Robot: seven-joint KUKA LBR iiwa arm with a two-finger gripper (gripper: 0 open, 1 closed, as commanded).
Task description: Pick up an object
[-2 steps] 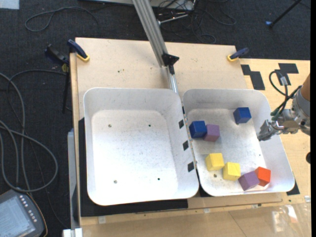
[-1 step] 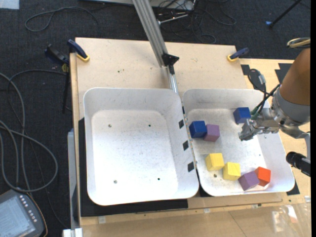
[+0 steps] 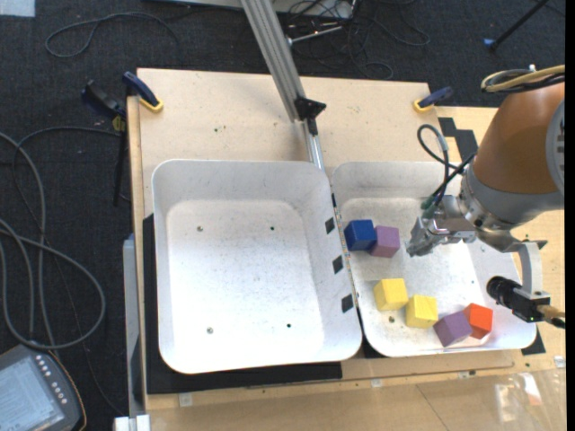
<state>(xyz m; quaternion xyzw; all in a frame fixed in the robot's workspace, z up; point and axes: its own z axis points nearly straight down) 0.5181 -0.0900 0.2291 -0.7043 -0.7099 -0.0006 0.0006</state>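
Bench [image 3: 234,115]: one flat board, pale beige and speckled, matte, with an orange-tipped clamp at each far corner (two clamps counted).
Floor: dark carpet around the bench, strewn with loose black cables.
Arm [image 3: 526,155]: one, grey metal with a glossy orange band, rounded and bulky, reaching in from the right over the right bin.
Left bin [image 3: 180,187]: one shallow white plastic tray, rounded corners, smooth but finely flecked with dark specks.
Right bin [image 3: 377,173]: one matching white tray, set just beside the left one, its near rim touching it along the middle.
Mast [image 3: 274,48]: one slim ribbed aluminium bar, slanting down from the far side to a black bracket between the bins.
Gripper [image 3: 420,245]: one, dull metal, low over the middle of the right bin, just right of the light purple cube; from where I stand I cannot tell how it is set.
Cubes: six in all, small, matte, soft-edged (foam-like), all in the right bin.
Blue cube [image 3: 360,234]: one, toward the far left of the bin, touching the light purple cube [image 3: 386,241] (one).
Yellow cubes: two, near the bin's middle front, one [image 3: 391,293] just left of the other [image 3: 421,311].
Dark purple cube [image 3: 452,327]: one, at the near right, touching the orange cube [image 3: 481,318] (one).
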